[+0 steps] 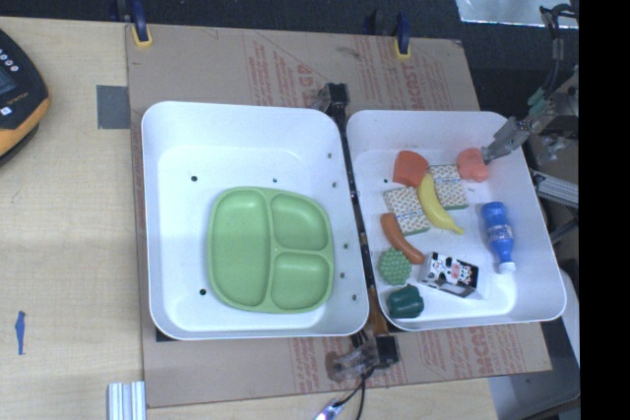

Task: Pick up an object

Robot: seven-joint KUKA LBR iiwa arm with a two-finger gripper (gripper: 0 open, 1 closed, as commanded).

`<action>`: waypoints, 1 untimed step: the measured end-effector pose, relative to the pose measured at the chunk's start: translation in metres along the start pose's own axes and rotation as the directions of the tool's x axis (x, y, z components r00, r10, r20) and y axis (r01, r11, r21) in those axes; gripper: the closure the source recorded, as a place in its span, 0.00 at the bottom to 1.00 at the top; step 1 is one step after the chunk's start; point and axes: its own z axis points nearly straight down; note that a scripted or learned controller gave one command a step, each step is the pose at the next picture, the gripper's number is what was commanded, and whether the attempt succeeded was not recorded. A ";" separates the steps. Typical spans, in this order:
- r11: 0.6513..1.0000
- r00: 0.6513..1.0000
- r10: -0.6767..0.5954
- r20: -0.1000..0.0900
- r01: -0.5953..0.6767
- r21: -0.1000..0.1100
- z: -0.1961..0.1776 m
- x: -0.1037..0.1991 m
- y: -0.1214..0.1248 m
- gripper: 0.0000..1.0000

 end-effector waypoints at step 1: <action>1.000 1.000 0.000 0.001 0.000 -0.003 0.159 0.054 0.043 0.00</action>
